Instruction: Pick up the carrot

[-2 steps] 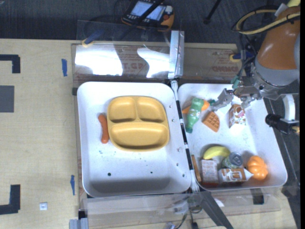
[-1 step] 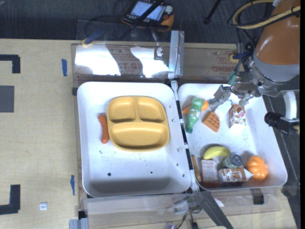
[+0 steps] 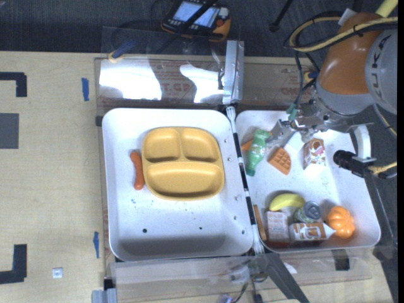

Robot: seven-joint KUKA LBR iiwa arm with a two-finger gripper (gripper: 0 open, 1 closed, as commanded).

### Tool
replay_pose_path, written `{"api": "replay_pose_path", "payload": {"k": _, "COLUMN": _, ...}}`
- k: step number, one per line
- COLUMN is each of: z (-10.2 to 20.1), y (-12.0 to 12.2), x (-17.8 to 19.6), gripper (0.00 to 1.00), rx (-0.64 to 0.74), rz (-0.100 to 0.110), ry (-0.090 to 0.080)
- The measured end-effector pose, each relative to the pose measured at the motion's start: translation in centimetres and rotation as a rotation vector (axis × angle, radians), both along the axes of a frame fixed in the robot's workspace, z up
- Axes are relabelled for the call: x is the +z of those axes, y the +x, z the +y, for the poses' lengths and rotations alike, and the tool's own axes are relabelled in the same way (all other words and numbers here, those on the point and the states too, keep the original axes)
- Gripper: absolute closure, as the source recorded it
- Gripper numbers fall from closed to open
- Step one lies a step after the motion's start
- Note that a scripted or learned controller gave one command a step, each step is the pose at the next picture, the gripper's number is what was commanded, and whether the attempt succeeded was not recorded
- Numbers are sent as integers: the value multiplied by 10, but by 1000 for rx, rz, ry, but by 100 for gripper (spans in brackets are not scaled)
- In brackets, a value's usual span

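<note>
A slim orange stick that looks like the carrot (image 3: 137,170) lies in the left bin (image 3: 120,137), against the left side of a yellow divided plate (image 3: 183,161). My gripper (image 3: 289,127) hangs over the back of the right bin (image 3: 363,188), far to the right of that stick. It is just above a waffle piece (image 3: 279,161) and beside a green item (image 3: 255,151) that has a small orange end. I see nothing held in the gripper.
The right bin also holds a small packet (image 3: 314,153), a banana (image 3: 285,201), a can (image 3: 310,210), an orange pumpkin (image 3: 339,221) and two cartons (image 3: 291,229) along the front. A raised divider (image 3: 238,169) separates the bins.
</note>
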State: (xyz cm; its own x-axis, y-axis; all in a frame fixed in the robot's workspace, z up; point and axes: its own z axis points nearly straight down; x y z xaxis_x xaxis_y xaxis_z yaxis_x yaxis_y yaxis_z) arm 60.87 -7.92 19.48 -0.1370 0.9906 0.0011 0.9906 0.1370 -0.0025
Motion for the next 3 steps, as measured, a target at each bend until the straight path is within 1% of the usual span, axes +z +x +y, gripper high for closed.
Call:
{"api": "replay_pose_path", "payload": {"k": 1, "z": 30, "y": -23, "x": -10, "gripper": 0, "rx": 266, "rz": 1, "ry": 2}}
{"api": "replay_pose_path", "payload": {"k": 2, "z": -32, "y": -4, "x": -99, "gripper": 0, "rx": 302, "rz": -4, "ry": 0}}
{"api": "replay_pose_path", "payload": {"k": 3, "z": -33, "y": -3, "x": -89, "gripper": 100, "rx": 300, "rz": -8, "ry": -2}}
